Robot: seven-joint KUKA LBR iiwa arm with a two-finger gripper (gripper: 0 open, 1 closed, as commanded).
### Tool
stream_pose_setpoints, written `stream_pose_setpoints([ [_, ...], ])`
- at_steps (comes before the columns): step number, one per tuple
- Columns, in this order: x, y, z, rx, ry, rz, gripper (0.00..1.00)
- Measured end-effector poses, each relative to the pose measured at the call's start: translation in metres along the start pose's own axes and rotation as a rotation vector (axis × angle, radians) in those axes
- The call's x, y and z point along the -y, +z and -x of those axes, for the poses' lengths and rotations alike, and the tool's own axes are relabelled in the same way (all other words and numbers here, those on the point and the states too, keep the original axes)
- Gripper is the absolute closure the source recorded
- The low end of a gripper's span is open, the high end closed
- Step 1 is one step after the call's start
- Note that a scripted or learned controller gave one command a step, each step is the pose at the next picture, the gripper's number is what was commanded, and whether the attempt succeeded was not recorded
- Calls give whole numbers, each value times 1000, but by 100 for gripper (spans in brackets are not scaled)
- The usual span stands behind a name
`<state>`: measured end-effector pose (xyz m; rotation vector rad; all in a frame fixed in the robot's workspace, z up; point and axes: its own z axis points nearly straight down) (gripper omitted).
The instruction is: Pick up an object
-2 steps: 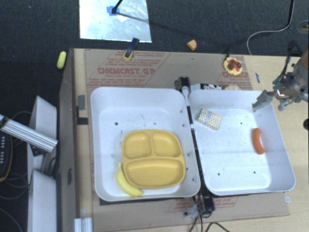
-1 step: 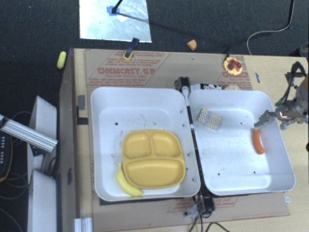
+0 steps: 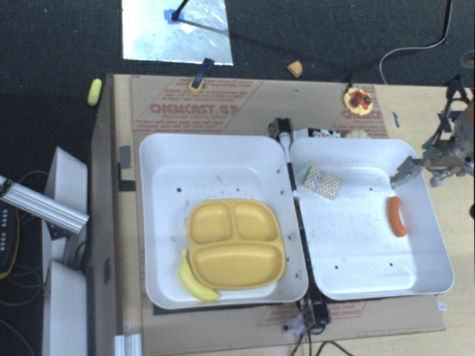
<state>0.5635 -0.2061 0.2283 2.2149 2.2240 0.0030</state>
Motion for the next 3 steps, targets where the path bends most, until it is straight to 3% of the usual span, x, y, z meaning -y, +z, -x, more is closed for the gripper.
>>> stream_pose_setpoints([
  [1,-15,57,0,0,0,-3,0],
  [2,-15,144,0,0,3,-2,0],
  [3,-106,101,0,1,-1,3,0],
])
